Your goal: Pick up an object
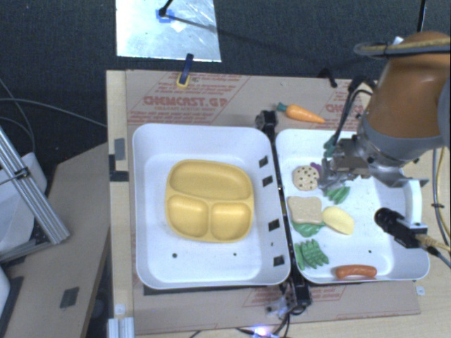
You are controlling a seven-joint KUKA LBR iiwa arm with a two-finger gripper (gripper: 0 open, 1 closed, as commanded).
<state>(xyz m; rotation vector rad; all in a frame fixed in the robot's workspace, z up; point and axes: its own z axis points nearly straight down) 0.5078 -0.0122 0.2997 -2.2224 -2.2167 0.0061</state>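
Note:
The right bin (416, 263) holds a chocolate-chip cookie (305, 177), a bread slice (304, 209), a yellow potato-like piece (339, 220), green pea pods (311, 253) and a sausage (356, 272). My gripper (333, 180) hangs low over this bin's upper middle, just right of the cookie. A green leafy piece (339, 194) lies directly under it and is partly hidden by it. Whether the gripper touches that piece cannot be told.
The left bin (148, 252) holds a yellow divided plate (209, 199). A toy carrot (300, 113) lies on the cardboard behind the right bin. A black fitting with a cable (396, 227) sits over the right bin's right side. The arm's grey body (409, 111) overhangs the bin's far right corner.

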